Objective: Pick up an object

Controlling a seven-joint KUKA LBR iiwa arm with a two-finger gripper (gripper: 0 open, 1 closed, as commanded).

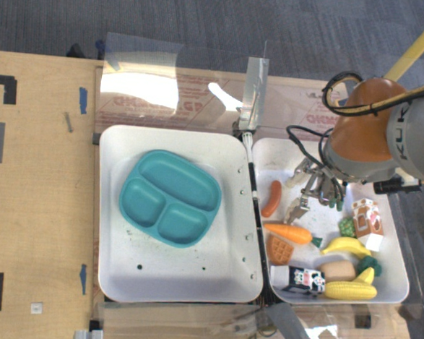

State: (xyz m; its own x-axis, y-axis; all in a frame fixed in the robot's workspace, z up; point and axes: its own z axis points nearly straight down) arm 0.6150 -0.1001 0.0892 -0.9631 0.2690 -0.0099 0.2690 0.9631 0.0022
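My gripper (306, 195) hangs over the upper middle of the right bin (398, 276), its fingers open with nothing between them. Just left of it lies a red-orange sausage (272, 198), and an orange carrot (289, 233) lies just below it. A waffle piece (279, 250), a yellow banana (345, 246), a corn cob (348, 290), a tan bread roll (339, 270), a black-and-white carton (306, 279), a small printed box (366, 217) and a green broccoli piece (347, 227) fill the bin's lower half.
The left bin (111, 267) holds a teal divided plate (170, 197). A raised divider (254, 204) separates the two bins. The arm's orange band (363, 132) and cables sit above the right bin's upper right. The wooden bench (29, 189) stretches away to the left.
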